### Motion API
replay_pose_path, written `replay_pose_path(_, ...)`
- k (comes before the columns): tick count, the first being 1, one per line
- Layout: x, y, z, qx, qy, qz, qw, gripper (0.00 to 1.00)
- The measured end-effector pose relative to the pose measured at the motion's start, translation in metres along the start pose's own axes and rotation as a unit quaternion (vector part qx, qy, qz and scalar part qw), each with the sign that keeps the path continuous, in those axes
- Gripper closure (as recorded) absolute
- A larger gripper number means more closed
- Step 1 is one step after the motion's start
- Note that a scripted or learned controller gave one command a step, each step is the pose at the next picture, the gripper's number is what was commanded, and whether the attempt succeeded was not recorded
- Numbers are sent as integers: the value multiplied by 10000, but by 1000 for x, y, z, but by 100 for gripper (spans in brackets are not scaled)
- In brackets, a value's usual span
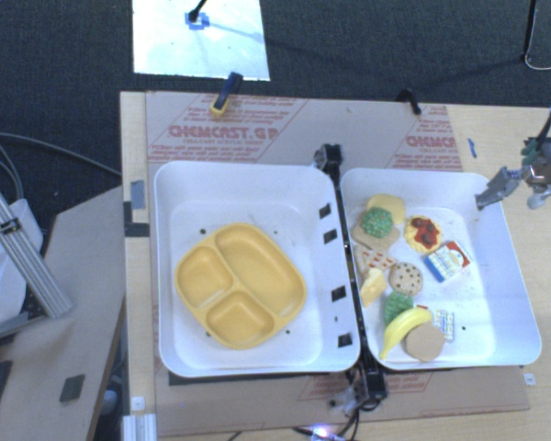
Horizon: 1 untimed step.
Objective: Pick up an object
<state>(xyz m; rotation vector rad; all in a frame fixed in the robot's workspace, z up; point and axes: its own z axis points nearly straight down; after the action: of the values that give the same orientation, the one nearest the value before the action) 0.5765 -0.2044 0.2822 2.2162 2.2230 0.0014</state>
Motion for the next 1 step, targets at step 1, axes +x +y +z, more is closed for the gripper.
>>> replay_pose_path(1,65,-28,128,69,37,-29,10000,0)
